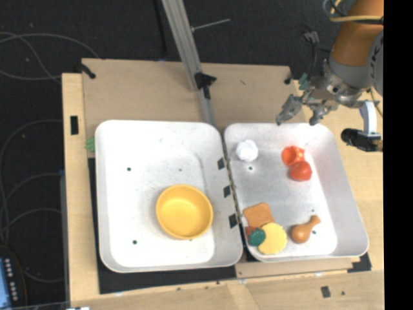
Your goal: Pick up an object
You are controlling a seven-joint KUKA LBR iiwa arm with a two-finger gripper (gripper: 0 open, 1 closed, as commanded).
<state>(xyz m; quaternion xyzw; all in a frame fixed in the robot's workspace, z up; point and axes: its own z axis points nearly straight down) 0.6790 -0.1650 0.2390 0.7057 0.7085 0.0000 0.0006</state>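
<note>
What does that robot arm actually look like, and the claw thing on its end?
The arm is thick and rounded, orange above a grey metal wrist, with thin cables looping over its top. The pincer is a small grey metal piece with two thin dark fingers pointing downward.

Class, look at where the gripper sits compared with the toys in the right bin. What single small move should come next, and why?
Probably move the gripper, open with nothing between its fingers, forward and down toward the red toy. It hovers over the far rim of the right bin, and that toy is the nearest piece, lying apart from the others.
</note>
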